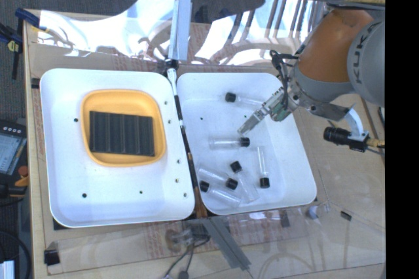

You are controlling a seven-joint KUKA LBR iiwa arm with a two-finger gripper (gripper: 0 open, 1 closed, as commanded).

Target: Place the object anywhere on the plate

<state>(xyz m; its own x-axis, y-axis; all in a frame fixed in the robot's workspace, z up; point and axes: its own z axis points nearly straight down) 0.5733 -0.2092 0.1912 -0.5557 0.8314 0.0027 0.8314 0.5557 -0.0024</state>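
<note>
the arm (340, 55) reaches in from the right, its jaws (251, 122) lowered over the middle of the right bin (294, 166). whether the jaws are released or clenched cannot be told; nothing is seen between them. a clear vial with a black cap (229, 141) lies flat on the bin floor just near of the jaws, its cap end closest to them; contact cannot be confirmed. a second vial (237, 99) lies to the far left of the jaws, a third (262, 168) to the near right, and several more (222, 187) are clustered at the near side with a loose black cap (235, 166). the left bin (59, 166) on the bench holds the yellow plate (122, 101), which carries a dark ribbed insert (122, 133), well apart from the vials.
</note>
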